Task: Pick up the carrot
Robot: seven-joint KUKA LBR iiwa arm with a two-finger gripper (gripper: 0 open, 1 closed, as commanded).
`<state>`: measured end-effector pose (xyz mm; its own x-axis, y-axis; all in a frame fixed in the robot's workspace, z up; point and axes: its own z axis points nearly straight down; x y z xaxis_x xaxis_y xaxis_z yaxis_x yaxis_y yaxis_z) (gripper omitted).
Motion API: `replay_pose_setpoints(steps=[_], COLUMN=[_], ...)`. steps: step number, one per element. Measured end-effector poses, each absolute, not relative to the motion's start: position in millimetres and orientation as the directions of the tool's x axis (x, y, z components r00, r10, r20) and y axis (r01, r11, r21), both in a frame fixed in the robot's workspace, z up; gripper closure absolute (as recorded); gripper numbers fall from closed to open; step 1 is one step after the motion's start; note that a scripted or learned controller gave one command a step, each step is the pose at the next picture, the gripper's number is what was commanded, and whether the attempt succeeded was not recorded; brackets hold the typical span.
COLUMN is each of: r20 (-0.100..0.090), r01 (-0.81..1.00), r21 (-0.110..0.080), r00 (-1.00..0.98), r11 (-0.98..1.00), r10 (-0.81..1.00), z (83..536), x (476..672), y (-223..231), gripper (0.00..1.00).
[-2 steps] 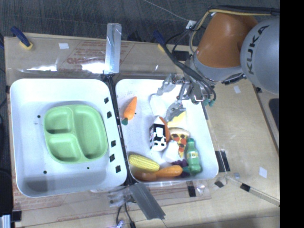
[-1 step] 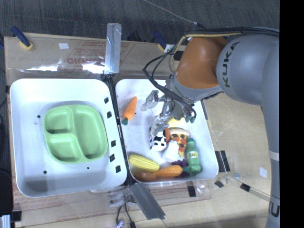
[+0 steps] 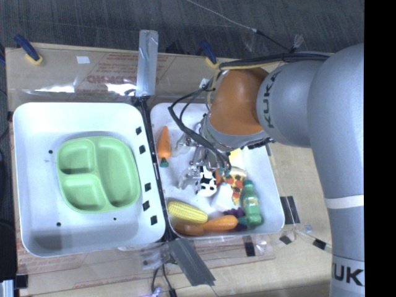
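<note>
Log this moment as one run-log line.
pincer over right bin | carrot by left wall, not held | green tray left bin

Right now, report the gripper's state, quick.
Gripper: in the right bin, beside the carrot and apart from it; whether it is open or closed cannot be told.

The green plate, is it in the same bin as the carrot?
No, the green plate lies in the left bin, while the carrot lies in the right bin by its left wall.
</note>
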<state>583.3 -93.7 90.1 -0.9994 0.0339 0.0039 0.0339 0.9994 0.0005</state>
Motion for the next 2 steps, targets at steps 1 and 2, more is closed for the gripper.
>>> replay_pose_setpoints(steps=[1, 2], r20=[-0.004, -0.003], r01=[0.275, 0.636], r21=[0.0, 0.001], r00=[-0.961, -0.772], r11=[0.961, 0.772], r10=[0.275, 0.636], z=[94.5, 93.6], x=[630.8, 628.1], y=[-98.7, -95.1], gripper=[0.0, 0.0])
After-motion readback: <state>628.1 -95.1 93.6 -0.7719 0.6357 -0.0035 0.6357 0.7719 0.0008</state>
